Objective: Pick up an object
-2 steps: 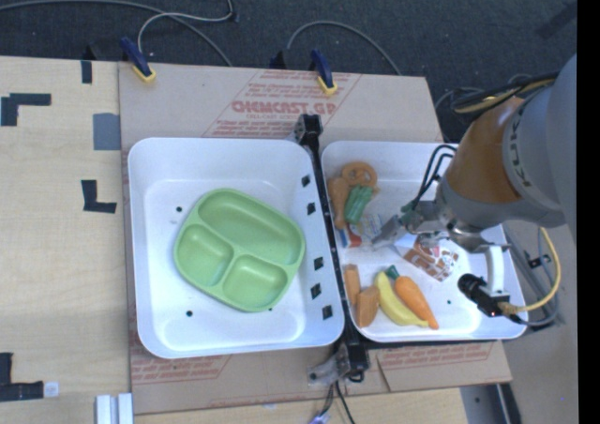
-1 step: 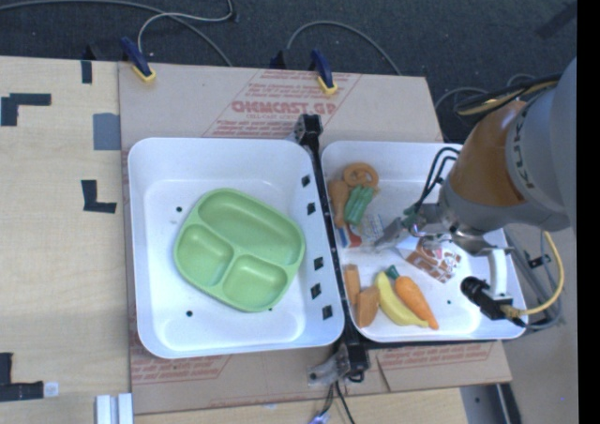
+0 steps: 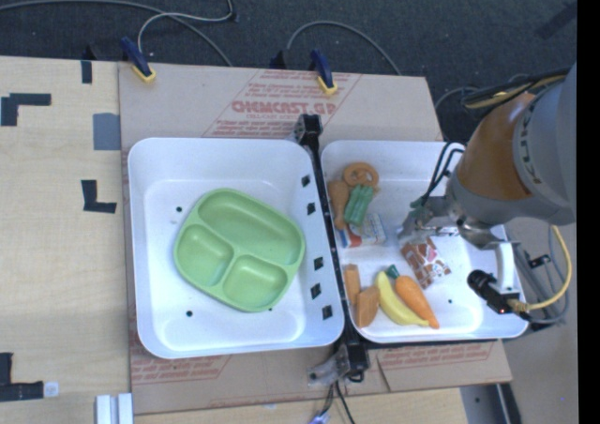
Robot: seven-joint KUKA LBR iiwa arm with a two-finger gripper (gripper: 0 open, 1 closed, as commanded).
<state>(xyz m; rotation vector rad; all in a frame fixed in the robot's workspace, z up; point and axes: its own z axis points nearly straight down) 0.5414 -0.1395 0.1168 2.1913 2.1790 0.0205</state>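
1. The arm enters from the right edge of the view, its grey body and orange band leaning over the right bin.
2. Its wrist bends down toward the middle of that bin, and the gripper sits low there, just above a brown and white packet.
3. The tips of the gripper are small and dark against the clutter, so whether they are spread or pressed together cannot be told, and nothing can be made out between them.
4. The packet lies flat on the bin floor, just below the gripper and right of the bin's centre.
5. Beside it toward the front of the bin lie a carrot and a banana, touching each other, with the carrot's green top near the packet.
6. An orange piece and a second small orange piece lie against the left wall of the same bin.
7. Farther back are a pretzel, a green object and a clear wrapper, bunched near the divider.
8. The left bin holds a green divided plate, lying flat and turned at an angle.
9. Both bins rest on a cardboard sheet held by two clamps at its back edge.
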